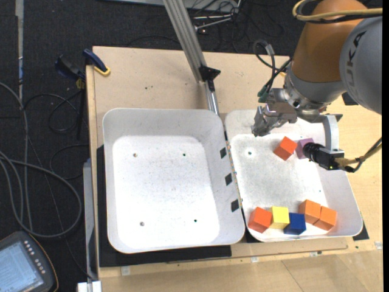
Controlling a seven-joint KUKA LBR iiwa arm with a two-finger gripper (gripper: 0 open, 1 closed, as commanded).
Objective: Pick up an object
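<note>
My gripper (262,126) hangs over the far left part of the right bin (267,175), its dark fingers pointing down with nothing visible between them. An orange block (284,148) lies just to its right, apart from it, and a purple block (303,147) sits behind that one. Along the bin's near edge lie an orange block (261,218), a yellow block (280,216), a blue block (296,223) and two more orange blocks (318,214).
The left bin (161,175) sits beside the right one, with small black clips on the shared rim (230,178). A metal pole (185,32) slants across the back of the bench. Blue-and-yellow clamps (91,62) lie at the bench's far left corner.
</note>
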